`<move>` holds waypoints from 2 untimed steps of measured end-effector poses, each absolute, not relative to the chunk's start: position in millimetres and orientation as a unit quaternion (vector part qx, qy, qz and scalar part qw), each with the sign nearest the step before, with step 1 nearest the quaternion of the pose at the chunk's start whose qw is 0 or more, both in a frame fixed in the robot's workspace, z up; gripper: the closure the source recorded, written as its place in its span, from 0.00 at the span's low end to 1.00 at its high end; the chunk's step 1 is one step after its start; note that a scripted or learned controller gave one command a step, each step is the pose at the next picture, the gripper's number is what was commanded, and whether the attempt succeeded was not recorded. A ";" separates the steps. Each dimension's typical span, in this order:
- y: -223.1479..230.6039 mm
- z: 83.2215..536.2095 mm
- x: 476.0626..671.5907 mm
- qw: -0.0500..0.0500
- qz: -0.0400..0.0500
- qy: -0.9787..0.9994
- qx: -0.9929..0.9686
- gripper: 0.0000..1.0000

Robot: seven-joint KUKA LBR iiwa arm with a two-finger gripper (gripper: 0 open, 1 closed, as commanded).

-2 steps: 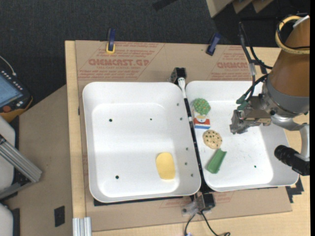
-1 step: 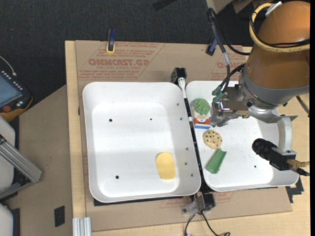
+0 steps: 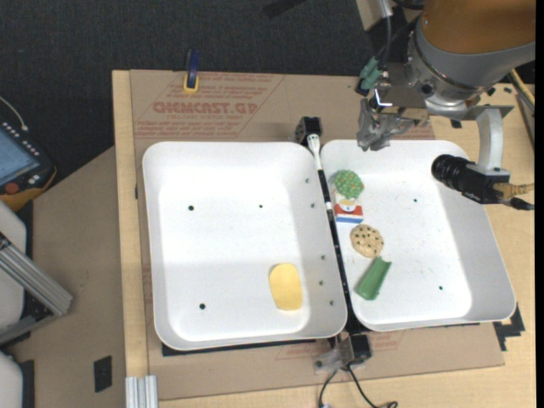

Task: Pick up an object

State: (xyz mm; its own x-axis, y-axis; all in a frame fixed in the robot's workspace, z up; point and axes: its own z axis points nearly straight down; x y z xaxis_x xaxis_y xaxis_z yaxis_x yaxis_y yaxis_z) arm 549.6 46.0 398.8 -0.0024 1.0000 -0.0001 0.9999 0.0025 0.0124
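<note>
Jaws poised over far edge of right bin, grasping nothing; released or clenched, cannot tell. Along that bin's left side, from far to near: green round piece, small red-white-blue item, spotted cookie, green wedge. Yellow oval in left bin, near front

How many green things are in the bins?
2, both in the right bin: a round green leafy piece near its left wall, and a flat green stick lower down.
</note>
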 end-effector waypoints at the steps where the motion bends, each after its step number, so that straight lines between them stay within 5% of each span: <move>1: 19.0 429.8 476.6 0.000 0.001 0.706 0.708 1.00; 2: -5.0 303.0 485.9 -0.004 -0.005 0.705 0.709 1.00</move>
